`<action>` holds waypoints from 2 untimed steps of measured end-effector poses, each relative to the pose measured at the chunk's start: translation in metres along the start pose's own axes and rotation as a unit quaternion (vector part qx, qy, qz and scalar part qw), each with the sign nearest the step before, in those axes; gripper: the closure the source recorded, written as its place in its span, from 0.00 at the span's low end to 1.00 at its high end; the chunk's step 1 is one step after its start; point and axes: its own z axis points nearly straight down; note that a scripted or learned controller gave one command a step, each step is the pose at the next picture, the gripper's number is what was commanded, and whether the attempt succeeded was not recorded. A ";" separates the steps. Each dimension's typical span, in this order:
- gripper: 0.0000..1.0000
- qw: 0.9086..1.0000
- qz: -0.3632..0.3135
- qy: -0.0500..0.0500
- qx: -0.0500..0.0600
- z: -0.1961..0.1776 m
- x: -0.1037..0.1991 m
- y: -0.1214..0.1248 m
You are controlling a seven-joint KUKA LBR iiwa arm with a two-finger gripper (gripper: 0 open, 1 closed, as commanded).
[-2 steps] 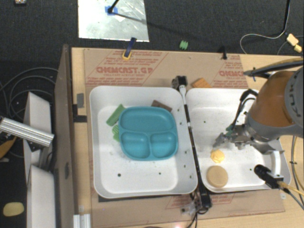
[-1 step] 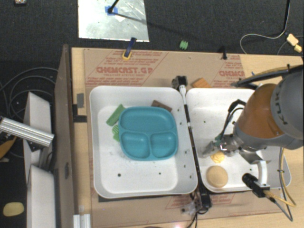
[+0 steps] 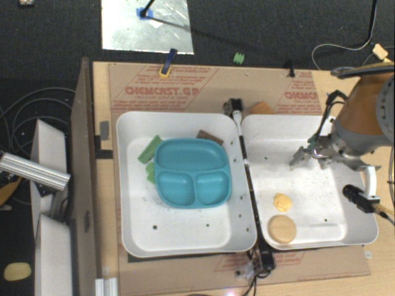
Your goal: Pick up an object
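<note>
Hovering over the right bin (image 3: 352, 230), my pincer (image 3: 307, 155) is spread and pinching nothing; the yellow lump (image 3: 282, 202) and tan disc (image 3: 282, 229) lie below it.

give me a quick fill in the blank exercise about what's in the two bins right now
1. The blue divided tray lies in the ____ bin.
2. The green pieces stick out from under the tray's ____ edge.
3. The two tan round things sit in the right bin, near its ____ edge.
4. The claw hovers over the ____ bin.

Missing words: left; left; front; right
</note>
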 end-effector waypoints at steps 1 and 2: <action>0.00 1.000 -0.005 0.006 0.008 0.012 0.079 -0.039; 0.00 1.000 0.001 0.003 0.007 0.041 0.036 -0.072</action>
